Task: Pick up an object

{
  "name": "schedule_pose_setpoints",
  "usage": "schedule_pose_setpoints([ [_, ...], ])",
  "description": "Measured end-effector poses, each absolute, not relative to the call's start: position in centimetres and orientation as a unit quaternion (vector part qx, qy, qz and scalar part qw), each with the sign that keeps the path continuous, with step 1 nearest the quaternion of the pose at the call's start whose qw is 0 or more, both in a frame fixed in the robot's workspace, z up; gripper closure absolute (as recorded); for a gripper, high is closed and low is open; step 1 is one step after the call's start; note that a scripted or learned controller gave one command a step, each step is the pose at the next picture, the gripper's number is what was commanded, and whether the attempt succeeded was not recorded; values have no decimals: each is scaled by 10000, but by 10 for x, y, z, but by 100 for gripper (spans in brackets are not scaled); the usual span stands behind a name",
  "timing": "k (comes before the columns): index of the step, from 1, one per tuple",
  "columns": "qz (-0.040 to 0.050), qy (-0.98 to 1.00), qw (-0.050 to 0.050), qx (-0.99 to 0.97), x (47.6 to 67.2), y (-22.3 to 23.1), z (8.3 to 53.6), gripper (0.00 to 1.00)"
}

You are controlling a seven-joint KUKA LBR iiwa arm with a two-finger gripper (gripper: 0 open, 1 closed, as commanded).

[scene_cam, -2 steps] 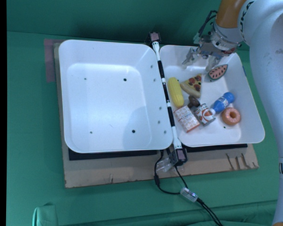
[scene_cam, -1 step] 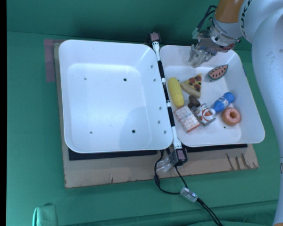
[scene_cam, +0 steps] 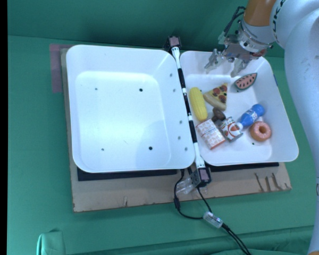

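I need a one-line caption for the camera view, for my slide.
The open gripper hovers above the right bin, which holds toy food.

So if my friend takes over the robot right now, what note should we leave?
Hand: open, holding nothing, up over the far end of the right bin.
Toys, all in the right bin: corn, pizza slice, watermelon slice, bottle, donut, a small box and a can.
Done: nothing picked yet.
Left: lower the hand, grab one toy, lift it. The watermelon and pizza look nearest.
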State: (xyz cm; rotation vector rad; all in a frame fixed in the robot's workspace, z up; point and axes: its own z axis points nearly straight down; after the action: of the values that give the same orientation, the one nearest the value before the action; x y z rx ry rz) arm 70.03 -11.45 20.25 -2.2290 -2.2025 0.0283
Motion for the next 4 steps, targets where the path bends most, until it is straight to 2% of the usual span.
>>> schedule_pose_setpoints([
  [1,90,-7028,40,-7113,700,-114,203,0],
  [2,51,-7076,72,-7066,701,-120,192,0],
  [3,60,-7071,70,-7071,700,-120,190,0],
  [4,135,-7042,-10,-7099,699,-109,189,0],
])
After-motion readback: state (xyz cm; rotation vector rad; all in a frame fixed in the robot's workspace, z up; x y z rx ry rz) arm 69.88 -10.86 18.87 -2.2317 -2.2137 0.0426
